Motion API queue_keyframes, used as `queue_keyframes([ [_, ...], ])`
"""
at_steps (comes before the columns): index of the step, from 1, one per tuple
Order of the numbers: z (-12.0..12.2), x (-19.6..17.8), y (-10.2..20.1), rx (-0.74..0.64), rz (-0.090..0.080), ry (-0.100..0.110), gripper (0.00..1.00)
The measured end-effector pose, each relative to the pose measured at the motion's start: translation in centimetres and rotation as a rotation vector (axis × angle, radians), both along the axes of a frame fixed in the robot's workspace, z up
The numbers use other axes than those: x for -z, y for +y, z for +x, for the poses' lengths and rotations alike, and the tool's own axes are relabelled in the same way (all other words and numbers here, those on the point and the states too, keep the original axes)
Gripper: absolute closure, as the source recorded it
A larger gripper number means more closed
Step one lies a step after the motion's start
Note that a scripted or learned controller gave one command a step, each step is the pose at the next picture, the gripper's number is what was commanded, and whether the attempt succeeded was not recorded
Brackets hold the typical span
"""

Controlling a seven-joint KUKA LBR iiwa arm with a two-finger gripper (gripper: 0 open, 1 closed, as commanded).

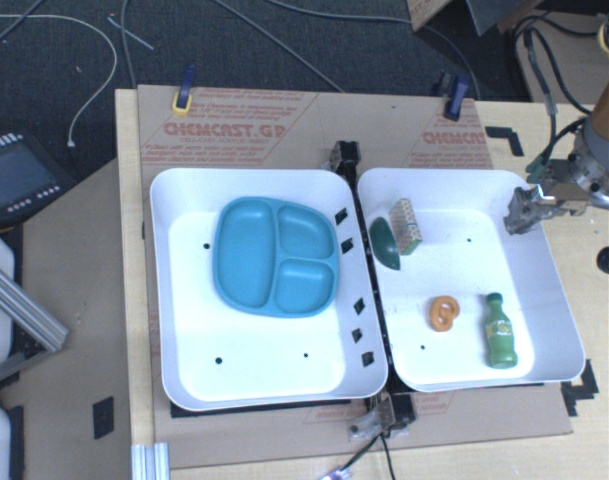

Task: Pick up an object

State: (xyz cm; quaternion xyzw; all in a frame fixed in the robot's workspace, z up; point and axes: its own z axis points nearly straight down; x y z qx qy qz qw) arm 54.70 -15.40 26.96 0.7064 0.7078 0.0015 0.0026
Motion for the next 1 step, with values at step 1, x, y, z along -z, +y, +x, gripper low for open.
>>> queue_keyframes([
  [1,0.64,1.6,4.69,-0.003,0.004,0.008,1.0],
])
